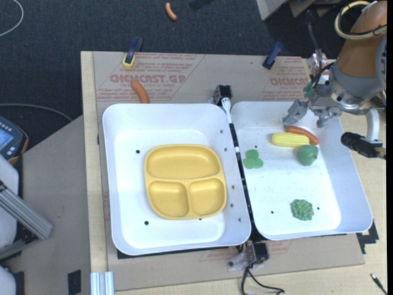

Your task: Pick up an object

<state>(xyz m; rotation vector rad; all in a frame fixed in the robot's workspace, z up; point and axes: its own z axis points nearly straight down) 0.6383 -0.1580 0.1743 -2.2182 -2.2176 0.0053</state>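
Note:
In the right bin point(344, 220) lie a yellow corn cob point(290, 139), an orange-red sausage point(303, 131) just behind it, a green pepper point(307, 155), a small green leafy piece point(252, 160) and a green broccoli floret point(301, 209). My gripper point(309, 115) hangs over the bin's far right part, just behind the sausage and the corn. Its two grey fingers are spread, so it is open, and nothing is between them.
The left bin point(120, 165) holds a yellow divided plate point(184, 180). Another sausage point(140, 91) lies on the cardboard behind the left bin, and one more point(171, 11) on the dark floor. Clamps stand at the board's far edge.

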